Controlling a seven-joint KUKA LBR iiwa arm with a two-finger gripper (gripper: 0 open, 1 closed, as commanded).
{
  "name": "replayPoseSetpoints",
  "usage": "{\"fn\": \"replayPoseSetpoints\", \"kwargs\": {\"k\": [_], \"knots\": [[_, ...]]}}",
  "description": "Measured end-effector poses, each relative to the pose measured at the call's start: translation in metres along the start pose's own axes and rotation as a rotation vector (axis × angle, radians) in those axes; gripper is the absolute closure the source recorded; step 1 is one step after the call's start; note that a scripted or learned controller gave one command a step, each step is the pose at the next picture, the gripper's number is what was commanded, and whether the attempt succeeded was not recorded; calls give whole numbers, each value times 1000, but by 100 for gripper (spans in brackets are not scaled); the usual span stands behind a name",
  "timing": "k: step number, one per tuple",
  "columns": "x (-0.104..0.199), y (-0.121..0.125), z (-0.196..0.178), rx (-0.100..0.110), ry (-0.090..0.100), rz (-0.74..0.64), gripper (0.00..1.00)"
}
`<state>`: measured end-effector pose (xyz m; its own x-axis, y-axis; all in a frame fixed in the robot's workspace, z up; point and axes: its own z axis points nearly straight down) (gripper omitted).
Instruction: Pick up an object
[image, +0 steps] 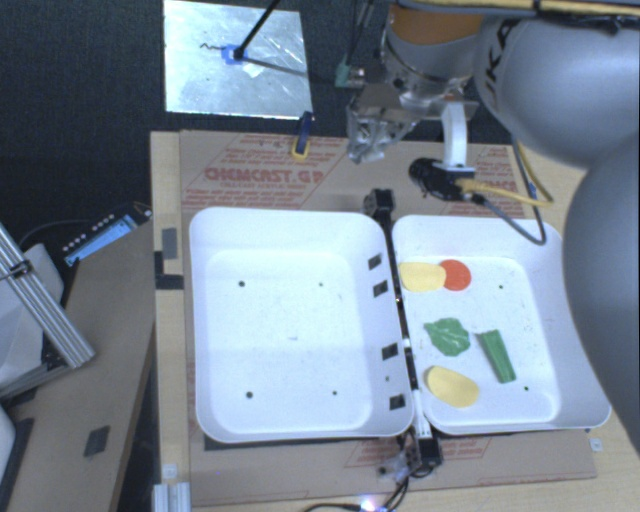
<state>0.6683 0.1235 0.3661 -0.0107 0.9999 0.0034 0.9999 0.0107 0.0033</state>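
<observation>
Hovering beyond bins' far edge — metal two-finger gripper (368, 148), grip state I cannot tell; flat red disc (456, 276) near right white bin's (535, 405) far edge.

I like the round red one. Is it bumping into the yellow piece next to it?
Touching. The camera view shows the red disc meeting the upper yellow piece with no white bin floor between them.
</observation>
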Motion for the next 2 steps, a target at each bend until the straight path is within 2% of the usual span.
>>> {"fn": "replayPoseSetpoints", "kwargs": {"k": [1,2], "knots": [[54,1,-26,-2,0,1,100],[90,1,-48,-1,0,3,100]]}}
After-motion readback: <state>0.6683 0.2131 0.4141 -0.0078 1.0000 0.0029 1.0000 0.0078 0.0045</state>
